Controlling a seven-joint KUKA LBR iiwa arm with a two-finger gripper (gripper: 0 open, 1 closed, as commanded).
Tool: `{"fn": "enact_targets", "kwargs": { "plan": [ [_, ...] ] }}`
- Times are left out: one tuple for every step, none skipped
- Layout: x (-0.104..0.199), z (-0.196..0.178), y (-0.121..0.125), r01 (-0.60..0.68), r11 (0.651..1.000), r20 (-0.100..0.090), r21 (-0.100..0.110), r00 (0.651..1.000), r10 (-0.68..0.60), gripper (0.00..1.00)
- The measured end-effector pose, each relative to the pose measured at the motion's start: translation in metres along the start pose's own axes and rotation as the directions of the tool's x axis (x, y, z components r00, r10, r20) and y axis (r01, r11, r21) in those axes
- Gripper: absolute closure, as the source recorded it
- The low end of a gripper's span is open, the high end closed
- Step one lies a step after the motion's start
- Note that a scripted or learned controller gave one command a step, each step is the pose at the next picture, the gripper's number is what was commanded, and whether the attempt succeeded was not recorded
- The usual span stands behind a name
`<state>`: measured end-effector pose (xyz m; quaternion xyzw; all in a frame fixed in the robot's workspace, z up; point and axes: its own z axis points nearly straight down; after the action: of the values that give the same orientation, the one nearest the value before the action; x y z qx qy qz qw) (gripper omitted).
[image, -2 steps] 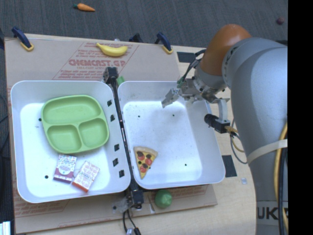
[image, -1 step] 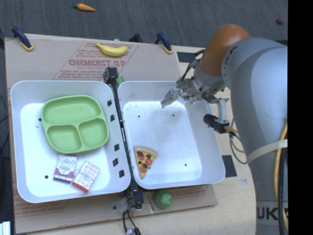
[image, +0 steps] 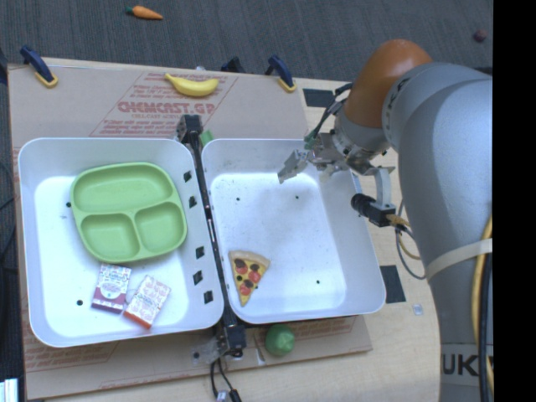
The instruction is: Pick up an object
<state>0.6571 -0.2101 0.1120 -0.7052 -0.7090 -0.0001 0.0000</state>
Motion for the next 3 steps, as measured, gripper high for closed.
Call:
{"fn": "enact_targets", "kwargs": {
  "plan": [
    [0.0, 0.008, 0.0, 0.002, 1.0, -0.002, 0.002, 1.0, -0.002, 0.0],
    [0.018, 0.012, -0.001, 0.001, 1.0, -0.001, 0.004, 1.0, -0.001, 0.0],
    [0.0, -0.007, 0.0, -0.002, 1.0, -0.001, 0.001, 1.0, 0.002, 0.0]
  ]
}}
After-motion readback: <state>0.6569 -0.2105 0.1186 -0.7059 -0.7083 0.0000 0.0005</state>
